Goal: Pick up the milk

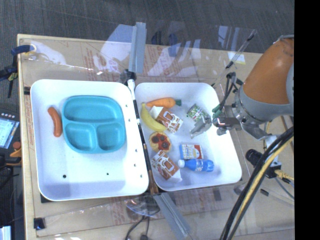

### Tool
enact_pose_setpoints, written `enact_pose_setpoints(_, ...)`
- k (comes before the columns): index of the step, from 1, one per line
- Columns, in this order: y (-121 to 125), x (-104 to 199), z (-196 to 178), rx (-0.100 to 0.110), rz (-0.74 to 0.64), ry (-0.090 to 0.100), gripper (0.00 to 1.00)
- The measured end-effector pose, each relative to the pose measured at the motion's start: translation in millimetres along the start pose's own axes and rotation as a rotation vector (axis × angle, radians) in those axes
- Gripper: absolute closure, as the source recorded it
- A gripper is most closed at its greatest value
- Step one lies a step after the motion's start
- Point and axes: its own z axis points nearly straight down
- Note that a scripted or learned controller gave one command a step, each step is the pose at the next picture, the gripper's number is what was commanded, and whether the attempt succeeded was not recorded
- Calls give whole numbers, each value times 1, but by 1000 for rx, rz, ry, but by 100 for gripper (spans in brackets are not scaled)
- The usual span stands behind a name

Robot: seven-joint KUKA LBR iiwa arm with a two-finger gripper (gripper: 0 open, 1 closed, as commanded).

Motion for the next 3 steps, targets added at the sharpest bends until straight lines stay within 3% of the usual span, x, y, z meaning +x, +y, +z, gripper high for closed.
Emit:
enact_pose_setpoints(1,100,-19,174,-1,48,-1,0)
enact_pose_setpoints(2,162,-14,176,14,25,3,0)
enact_pose_setpoints(3,160,-14,168,23,19,2,100)
